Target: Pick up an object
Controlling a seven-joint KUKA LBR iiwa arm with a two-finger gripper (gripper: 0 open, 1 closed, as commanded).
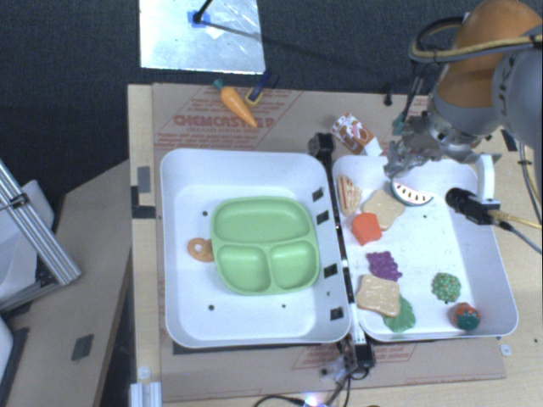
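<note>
Left bin (182, 227): a green divided plate (261, 244) is lying at the centre, and a small pretzel-shaped ring (200, 249) is sitting just beside the plate's left edge. Behind this bin, a toy carrot (236, 105) is resting on the worktop (280, 113), outside both bins.

Right bin (488, 261): the candidate objects are lying spread across the floor. Reading from the near-left corner, a slice of toast (377, 294) is overlapping a green leaf (401, 315); a purple grape cluster (383, 265) is lying behind them; an orange block (366, 228) is touching a pale bread-shaped piece (384, 207); a ribbed strip (349, 196) is lying along the left wall. A watermelon slice (412, 196) is sitting towards the back. A broccoli floret (445, 287) and a round red-and-green item (465, 316) are occupying the near-right corner. A wrapped snack (351, 132) is sitting on the worktop just behind this bin.

Arm: the gripper (400, 166) is hanging over the back of the right bin, just above and beside the watermelon slice. Whether its fingers are wide or narrow cannot be told at this resolution, and nothing is visibly lying between them.

Progress: judged from this arrangement, the task is standing at the approach stage. Every object is resting in a bin or on the worktop; descending, closing and lifting are all remaining, the watermelon slice being the likeliest target.
</note>
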